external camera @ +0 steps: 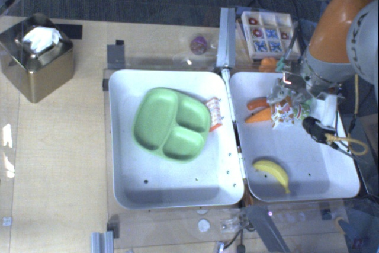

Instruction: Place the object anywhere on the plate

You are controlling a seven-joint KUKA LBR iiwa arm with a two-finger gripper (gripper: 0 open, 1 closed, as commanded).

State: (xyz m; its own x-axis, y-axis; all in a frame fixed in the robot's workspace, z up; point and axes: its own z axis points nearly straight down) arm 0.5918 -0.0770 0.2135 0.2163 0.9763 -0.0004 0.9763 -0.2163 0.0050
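In the camera view, the tool [288, 90] is hanging over the right white bin [331, 183], above the orange carrots [256, 111] and a colourful packet [285, 114]; its state I cannot tell. The green three-part plastic plate [172, 122] is lying in the left white bin [127, 186], directly left of the tool.

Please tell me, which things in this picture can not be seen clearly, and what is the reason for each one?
- Tool, camera view: it sits low over the carrots in the right bin; a colourful packet clutters it, so its grip is unclear.
- Small packet beside the green plate: its print is too small to read.
- Box at left: glare on its top blurs the white contents.
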